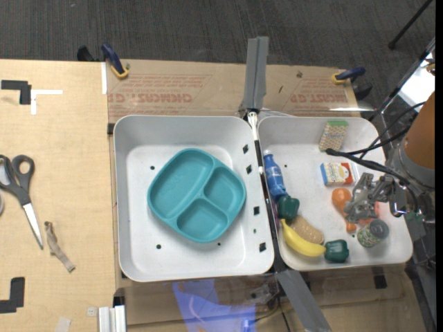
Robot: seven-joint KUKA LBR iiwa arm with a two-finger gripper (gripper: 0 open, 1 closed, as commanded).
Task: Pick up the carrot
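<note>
where the gripper [361, 200] hangs low over the right bin [304, 131], its metal fingers [358, 209] point down and to the left, but whether they are apart or together cannot be told, for they blur into one grey tangle. the carrot [342, 198] lies just beside them on the left, a small orange lump partly covered by the gripper, with another orange bit showing below the fingers; nothing can be seen between the fingers. one can [373, 233] stands just below the gripper, near the bin's lower right corner. counting the rest of that bin: one white box [336, 173] with red print above the carrot, one tan packet [334, 135] near the top, one blue bottle [273, 175] along the left wall, two dark green things [287, 205], one beside the bottle's lower end and one beside the banana, one banana [302, 243] and one brown potato-like piece [309, 232] touching it. two bins sit side by side; the left bin [131, 185] holds one teal plate [197, 194] with three compartments. one pair of scissors [21, 192] lies on the bench at far left. the arm [422, 144] is cut off by the right edge.
</note>
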